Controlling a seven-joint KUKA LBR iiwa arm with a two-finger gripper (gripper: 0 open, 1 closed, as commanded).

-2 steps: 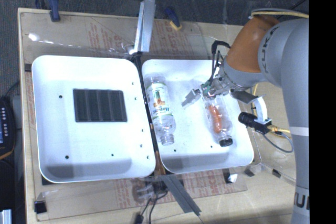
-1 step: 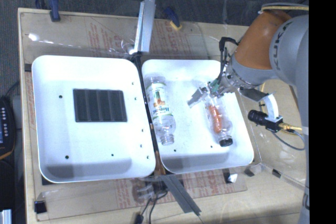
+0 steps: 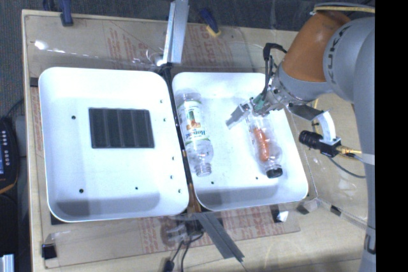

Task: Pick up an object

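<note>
Tool (image 3: 248,108) hangs over the right bin (image 3: 223,200), fingers' state impossible to tell, just above the top end of a bottle with orange contents (image 3: 264,146); a clear labelled bottle (image 3: 193,130) lies near the bin's left wall

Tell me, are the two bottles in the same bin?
Yes, the clear bottle and the orange-filled bottle both lie in the right bin.
</note>
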